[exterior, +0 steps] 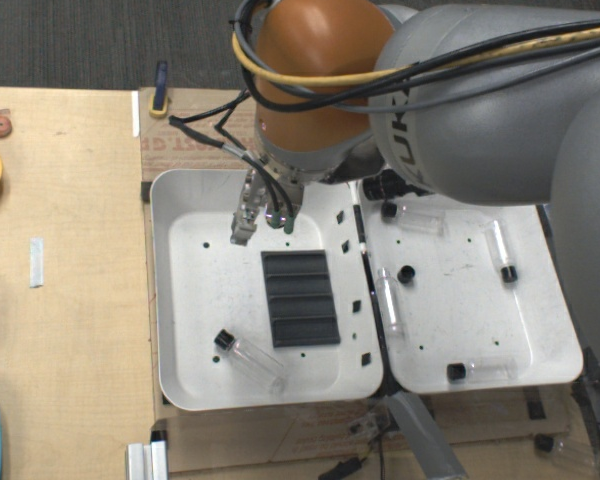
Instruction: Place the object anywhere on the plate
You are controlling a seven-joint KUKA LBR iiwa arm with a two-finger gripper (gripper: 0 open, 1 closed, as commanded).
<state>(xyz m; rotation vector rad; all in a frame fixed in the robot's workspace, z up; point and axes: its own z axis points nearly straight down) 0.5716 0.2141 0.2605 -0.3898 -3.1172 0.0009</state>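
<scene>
A black ridged plate [300,298] lies flat in the middle of the left bin [180,268]. Near that bin's front left corner lies a clear tube with a black cap [244,352], apart from the plate. My gripper [265,228] hangs over the back of the left bin, just behind the plate's far edge. Its two fingers [244,220] stand apart, and between them I see only the white bin floor. The big orange and grey wrist hides the back rim of both bins.
The right bin [540,363] holds several more clear black-capped tubes, such as one at the right [502,251], one at the front [472,372] and one along the divider [388,303]. A wooden bench top [70,268] lies to the left.
</scene>
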